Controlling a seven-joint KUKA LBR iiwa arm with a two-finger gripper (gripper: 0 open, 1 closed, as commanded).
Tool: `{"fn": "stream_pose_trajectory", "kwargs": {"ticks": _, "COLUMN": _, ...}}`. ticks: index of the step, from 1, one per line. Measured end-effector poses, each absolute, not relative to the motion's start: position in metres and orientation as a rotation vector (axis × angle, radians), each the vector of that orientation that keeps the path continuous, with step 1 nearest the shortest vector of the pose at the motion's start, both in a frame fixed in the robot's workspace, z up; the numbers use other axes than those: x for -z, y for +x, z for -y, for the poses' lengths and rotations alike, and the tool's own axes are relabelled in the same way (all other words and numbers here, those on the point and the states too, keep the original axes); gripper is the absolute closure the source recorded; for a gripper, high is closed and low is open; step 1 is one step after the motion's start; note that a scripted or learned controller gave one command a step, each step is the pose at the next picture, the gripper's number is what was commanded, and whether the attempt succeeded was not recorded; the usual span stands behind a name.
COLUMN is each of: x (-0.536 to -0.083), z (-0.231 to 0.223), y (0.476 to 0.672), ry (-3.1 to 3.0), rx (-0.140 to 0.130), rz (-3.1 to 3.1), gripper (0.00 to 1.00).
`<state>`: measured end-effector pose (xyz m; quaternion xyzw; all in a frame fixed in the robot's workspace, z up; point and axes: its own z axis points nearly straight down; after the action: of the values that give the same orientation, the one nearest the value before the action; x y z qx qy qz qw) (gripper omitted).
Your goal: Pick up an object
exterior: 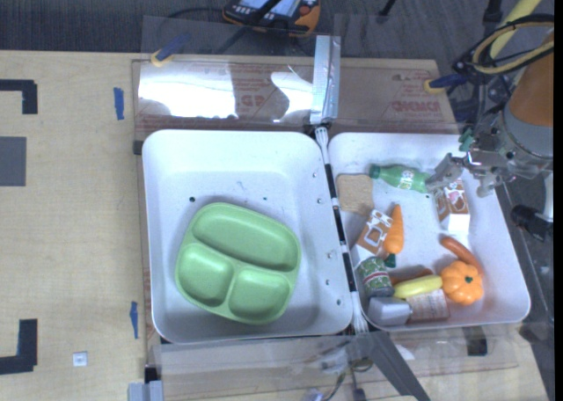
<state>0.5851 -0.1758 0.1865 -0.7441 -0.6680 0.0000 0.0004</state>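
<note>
The right bin [515, 245] holds several small items. A green bottle [400, 178] lies at its back, with a brown toast slice [354, 190] to its left. A carrot [396, 228] and a small white-and-orange carton [374, 232] sit in the middle. Near the front are an orange pumpkin [462, 280], a yellow banana [417, 286] and a green can [376, 274]. My gripper [466, 177] hovers open at the bin's back right, just right of the bottle's base and above a small brown-and-white carton [453, 203]. Nothing is between its fingers.
The left bin [167, 171] holds a green divided plate [236, 260]. A red-orange sausage shape [457, 248] lies above the pumpkin; a grey object [389, 309] and a labelled can [428, 304] sit at the front wall. A metal divider [325, 78] stands behind the bins.
</note>
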Motion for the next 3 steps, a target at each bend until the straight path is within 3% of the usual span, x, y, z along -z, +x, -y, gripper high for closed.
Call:
{"fn": "stream_pose_trajectory", "kwargs": {"ticks": 1, "x": -0.117, "z": 0.194, "y": 0.621, "ry": -2.349, "rx": 0.026, "rz": 2.125, "gripper": 0.00}}
{"fn": "stream_pose_trajectory", "kwargs": {"ticks": 2, "x": -0.107, "z": 0.192, "y": 0.647, "ry": -2.435, "rx": -0.009, "rz": 1.989, "gripper": 0.00}}
{"fn": "stream_pose_trajectory", "kwargs": {"ticks": 3, "x": -0.123, "z": 0.194, "y": 0.651, "ry": -2.443, "rx": 0.002, "rz": 2.001, "gripper": 1.00}}
